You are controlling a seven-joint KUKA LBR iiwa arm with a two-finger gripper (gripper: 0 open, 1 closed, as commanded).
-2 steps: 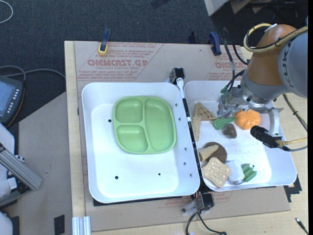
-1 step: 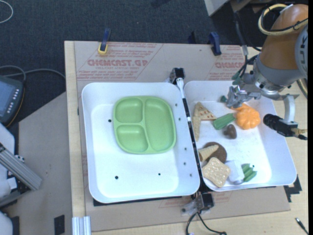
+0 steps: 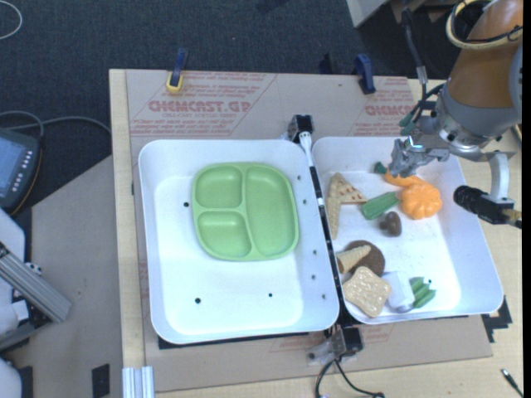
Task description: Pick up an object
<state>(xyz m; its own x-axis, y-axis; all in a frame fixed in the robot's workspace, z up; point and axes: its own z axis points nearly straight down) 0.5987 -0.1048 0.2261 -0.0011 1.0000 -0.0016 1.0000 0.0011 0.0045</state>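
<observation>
The gripper [image 3: 404,160] hangs low over the far part of the right bin [image 3: 473,259], and whether it is parted or closed, I cannot tell from up here. Just beside it sits the orange pumpkin [image 3: 420,200], on the gripper's near side, close but apparently apart. A green pepper [image 3: 380,205] lies left of the pumpkin, a brown lump [image 3: 390,223] just below that. Left of the pumpkin, across the divider, the green plate [image 3: 246,211] rests in the left bin [image 3: 166,247].
</observation>
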